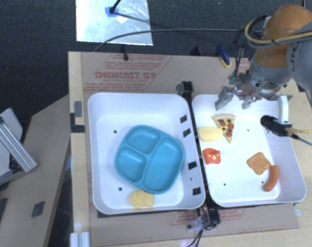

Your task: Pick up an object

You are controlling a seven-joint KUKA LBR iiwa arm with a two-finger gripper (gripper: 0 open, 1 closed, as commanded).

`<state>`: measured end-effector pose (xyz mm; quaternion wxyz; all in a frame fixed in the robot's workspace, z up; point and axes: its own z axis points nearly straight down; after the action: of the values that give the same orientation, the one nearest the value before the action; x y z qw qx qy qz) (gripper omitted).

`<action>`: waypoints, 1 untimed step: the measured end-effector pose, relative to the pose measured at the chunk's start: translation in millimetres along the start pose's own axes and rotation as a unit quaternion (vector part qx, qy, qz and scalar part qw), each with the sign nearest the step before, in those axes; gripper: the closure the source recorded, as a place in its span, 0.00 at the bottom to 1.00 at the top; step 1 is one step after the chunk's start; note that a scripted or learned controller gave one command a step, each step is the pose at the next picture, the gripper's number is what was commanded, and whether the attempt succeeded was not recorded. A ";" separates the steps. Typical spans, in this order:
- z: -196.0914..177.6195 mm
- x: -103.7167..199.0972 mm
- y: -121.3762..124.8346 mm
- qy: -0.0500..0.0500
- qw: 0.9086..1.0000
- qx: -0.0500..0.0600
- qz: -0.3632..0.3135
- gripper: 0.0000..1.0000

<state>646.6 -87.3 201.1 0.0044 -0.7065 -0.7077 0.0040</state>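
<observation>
On the tabletop (79, 153), the left bin (102, 138) holds a blue divided plate (149, 158) near its middle, with a pale yellow piece (141, 199) just beside the plate at the bin's front edge. The right bin (290, 158) carries a pale yellow wedge (210, 134) against its left wall, touching a pizza slice (225, 125), a red piece (211, 156) just in front of them, a toast-coloured piece (258, 163) toward the right wall and a sausage (270, 178) near the front right corner. The pincer (234, 100) hangs over this bin's back edge, fingers spread, nothing between them, close behind the pizza slice
</observation>
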 end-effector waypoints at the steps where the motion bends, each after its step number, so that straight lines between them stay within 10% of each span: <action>1: -8.7 0.2 2.7 0.000 1.000 -0.007 -0.001 0.00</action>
<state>649.4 -87.1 209.8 -0.0008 -0.7058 -0.7084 -0.0005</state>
